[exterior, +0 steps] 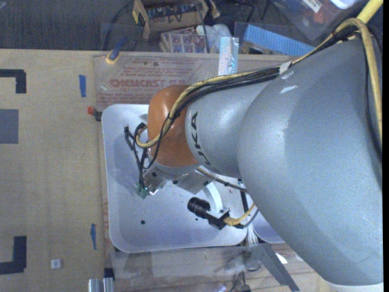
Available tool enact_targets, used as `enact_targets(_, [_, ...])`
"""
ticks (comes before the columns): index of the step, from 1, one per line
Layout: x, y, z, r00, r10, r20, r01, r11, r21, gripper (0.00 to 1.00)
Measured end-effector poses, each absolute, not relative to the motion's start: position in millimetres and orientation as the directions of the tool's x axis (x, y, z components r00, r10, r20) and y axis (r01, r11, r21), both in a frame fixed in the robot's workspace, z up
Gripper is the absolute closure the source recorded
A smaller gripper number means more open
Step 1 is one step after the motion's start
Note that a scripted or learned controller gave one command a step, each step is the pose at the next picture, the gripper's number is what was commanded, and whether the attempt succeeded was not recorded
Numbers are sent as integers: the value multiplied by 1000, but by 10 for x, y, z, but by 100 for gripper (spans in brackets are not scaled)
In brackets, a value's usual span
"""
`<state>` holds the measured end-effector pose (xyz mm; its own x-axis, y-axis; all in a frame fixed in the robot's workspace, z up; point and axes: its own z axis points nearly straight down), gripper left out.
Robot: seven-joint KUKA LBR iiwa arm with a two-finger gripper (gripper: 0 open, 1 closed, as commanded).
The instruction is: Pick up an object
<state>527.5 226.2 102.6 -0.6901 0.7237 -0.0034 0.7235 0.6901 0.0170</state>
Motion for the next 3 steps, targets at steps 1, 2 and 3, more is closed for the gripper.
enact_targets(1, [5267,2119,2034,-528,850,-2,850,528,2,100])
enact_targets(2, [5276,2125,2136,-529,849,-4,849,529,6,100])
enact_targets(3, [4884,2144,1626,-633,774,1,774,633,-2,100])
